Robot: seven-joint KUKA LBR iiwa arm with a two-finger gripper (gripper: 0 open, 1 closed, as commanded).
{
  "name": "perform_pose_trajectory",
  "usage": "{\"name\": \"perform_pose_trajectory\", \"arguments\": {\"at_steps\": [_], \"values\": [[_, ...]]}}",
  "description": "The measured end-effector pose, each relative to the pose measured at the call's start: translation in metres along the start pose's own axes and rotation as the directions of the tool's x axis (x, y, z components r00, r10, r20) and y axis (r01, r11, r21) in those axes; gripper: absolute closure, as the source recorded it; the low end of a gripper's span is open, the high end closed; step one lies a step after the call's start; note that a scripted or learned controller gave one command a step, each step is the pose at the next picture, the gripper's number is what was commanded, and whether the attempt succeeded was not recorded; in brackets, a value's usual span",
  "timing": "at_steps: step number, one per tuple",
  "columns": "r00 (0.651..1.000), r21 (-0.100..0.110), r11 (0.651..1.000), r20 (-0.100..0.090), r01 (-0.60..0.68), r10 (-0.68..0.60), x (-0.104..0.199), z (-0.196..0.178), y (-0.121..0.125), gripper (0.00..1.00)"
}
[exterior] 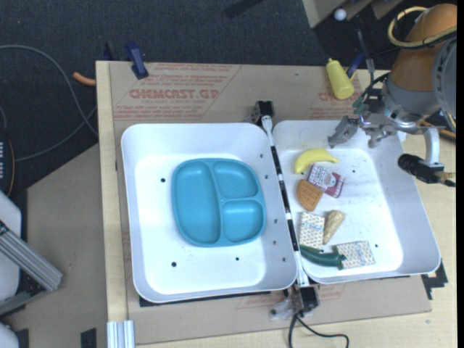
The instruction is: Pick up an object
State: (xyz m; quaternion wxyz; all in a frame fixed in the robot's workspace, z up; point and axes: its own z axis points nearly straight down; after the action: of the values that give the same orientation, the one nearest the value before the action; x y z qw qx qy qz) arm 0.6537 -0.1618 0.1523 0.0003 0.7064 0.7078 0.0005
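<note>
1. Dark carpet surrounds a bench topped with brown printed cardboard (181, 85); a blue clamp (135, 59) and a yellow bottle-shaped piece (338, 79) sit near its far edge.
2. Left bin (145, 267): shallow white plastic with rounded corners. It holds a smooth teal divided plate (217, 201) with three compartments.
3. Right bin (406, 223): same white plastic, lightly scuffed floor. Its contents cluster along the left half:
   - yellow curved banana (313, 158), nearest the far wall
   - small pink-and-white packet (324, 179), just beside the banana
   - tan waffle-textured piece (309, 194)
   - pale cone (333, 225) next to a flat speckled square (312, 228)
   - dark green curved strip (322, 255) touching a second speckled square (356, 253)
4. Gripper (357, 130): grey metal fingers spread apart, nothing between them. It hangs over the far right part of the right bin, apart from the banana. Orange band visible above the wrist.
</note>
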Motion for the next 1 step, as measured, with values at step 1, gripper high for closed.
{"name": "perform_pose_trajectory", "arguments": {"at_steps": [1], "values": [[1.0, 0.004, 1.0, -0.001, 0.0, 0.0, 0.0647, 0.0686, 0.0124, 0.0]]}}
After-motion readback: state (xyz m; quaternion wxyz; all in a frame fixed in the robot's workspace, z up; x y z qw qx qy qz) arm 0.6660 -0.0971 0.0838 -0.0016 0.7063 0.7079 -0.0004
